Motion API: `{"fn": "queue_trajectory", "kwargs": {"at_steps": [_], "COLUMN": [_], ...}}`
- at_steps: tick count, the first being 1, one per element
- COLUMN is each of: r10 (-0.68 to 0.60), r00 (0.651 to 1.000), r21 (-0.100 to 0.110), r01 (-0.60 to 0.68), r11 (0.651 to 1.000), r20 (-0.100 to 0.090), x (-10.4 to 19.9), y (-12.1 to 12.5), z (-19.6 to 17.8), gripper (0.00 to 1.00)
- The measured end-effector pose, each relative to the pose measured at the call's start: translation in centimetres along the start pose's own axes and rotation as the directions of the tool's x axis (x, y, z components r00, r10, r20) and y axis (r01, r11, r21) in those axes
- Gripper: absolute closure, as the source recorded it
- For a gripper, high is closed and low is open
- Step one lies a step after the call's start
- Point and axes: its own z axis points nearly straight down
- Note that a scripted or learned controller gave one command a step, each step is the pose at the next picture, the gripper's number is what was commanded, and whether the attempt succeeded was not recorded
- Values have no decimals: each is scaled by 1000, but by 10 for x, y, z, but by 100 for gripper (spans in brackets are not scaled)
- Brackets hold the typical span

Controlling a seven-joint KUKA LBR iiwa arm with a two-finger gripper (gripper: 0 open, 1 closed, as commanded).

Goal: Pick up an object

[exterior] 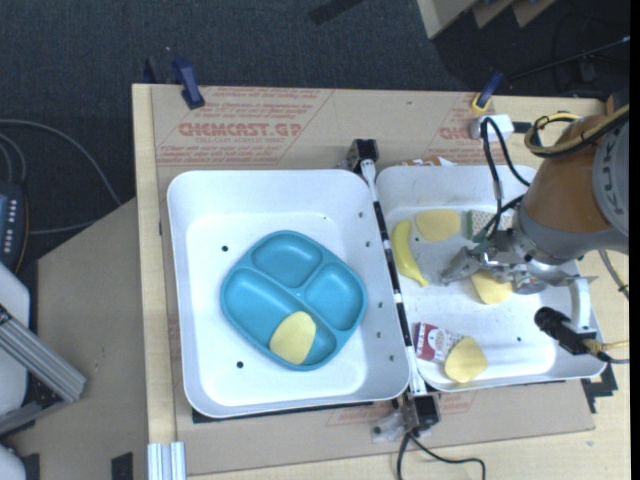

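Grey arm (565, 203) low over right bin (520, 363)

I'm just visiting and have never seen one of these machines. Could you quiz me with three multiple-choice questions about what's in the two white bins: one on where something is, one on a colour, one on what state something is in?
1. Where does the divided plate lie?
A. in the left bin
B. in the right bin
C. on the bare bench

2. What colour is the plate?
A. red
B. blue
C. green

3. What is the state of the plate's compartments?
A. all hold food
B. one holds a yellow piece
C. the plate is upside down

Answers:
1 A, the plate rests on the floor of the left bin.
2 B, it is plainly blue against the white.
3 B, a single yellow piece sits in the near compartment, the others are bare.

The gripper is over the right bin.
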Motion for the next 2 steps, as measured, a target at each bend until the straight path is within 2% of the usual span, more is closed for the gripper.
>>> {"fn": "queue_trajectory", "kwargs": {"at_steps": [1, 2], "r10": [1, 1], "r00": [1000, 1000], "r21": [-2, -2], "r01": [-1, -1], "r11": [1000, 1000], "r20": [1, 1], "x": [0, 0], "y": [0, 0], "z": [-10, -10], "gripper": [100, 0]}}
